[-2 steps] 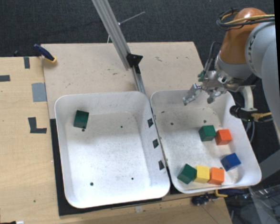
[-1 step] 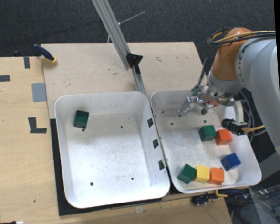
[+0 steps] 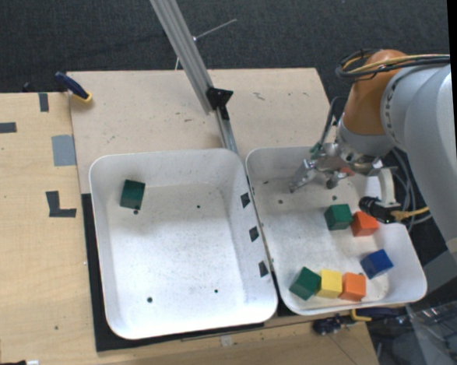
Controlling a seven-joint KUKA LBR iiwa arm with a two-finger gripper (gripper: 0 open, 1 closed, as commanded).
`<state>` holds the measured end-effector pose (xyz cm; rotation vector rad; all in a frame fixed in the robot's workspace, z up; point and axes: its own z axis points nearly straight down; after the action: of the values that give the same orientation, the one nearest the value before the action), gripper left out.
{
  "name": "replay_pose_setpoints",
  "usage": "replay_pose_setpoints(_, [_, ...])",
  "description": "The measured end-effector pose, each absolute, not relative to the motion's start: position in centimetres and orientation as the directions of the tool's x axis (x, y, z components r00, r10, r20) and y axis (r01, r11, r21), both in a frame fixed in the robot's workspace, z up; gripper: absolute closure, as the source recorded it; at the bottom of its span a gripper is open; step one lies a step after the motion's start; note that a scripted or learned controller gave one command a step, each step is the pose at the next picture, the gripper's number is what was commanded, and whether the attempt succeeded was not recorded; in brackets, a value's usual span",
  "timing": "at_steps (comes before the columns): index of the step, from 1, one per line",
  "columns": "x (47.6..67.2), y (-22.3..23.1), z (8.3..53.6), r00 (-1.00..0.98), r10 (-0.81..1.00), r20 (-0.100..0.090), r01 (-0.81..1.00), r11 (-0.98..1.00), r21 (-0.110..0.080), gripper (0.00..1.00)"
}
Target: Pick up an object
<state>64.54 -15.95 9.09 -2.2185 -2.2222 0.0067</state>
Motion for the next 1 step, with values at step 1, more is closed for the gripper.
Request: replay_pose_setpoints(1, [64.6, -15.84, 10.17, -0.003, 1.0, -0.001, 1.0, 0.003, -0.003, 1.0])
